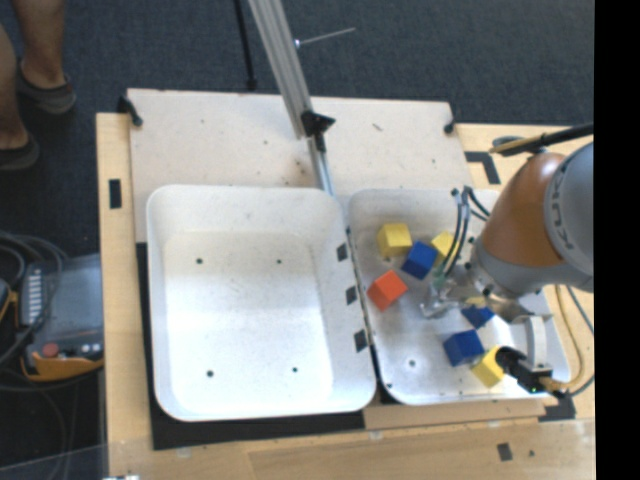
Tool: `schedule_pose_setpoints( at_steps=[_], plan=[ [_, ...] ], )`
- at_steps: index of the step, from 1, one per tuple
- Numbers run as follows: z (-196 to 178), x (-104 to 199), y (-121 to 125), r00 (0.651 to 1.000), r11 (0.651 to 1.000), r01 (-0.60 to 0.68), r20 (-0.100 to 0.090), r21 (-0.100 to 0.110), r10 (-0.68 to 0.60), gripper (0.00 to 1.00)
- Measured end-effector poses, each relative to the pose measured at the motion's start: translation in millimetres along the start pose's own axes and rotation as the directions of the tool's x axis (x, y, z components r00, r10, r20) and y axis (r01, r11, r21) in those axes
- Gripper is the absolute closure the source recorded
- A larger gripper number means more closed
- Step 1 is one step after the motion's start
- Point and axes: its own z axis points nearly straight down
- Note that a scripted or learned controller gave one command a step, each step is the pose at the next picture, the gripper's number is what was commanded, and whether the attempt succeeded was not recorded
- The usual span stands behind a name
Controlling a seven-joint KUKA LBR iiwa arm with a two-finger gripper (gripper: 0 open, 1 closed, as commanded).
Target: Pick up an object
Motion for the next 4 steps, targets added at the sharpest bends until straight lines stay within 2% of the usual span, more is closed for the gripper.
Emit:
schedule_pose_setpoints(
  at_steps=[1, 3, 4],
  plan=[
    [-44.2, -1.1, -2.6, 1.000, 1.000, 0.004, 0.000, 0.001, -0.004, 1.00],
    [-159.1, 2.4, 7.3, 1.000, 1.000, 0.015, 0.001, -0.001, -0.015, 1.00],
    [-144.8, 53.0, 0.0, 1.000, 1.000, 0.016, -0.002, 0.007, -0.016, 1.00]
  ],
)
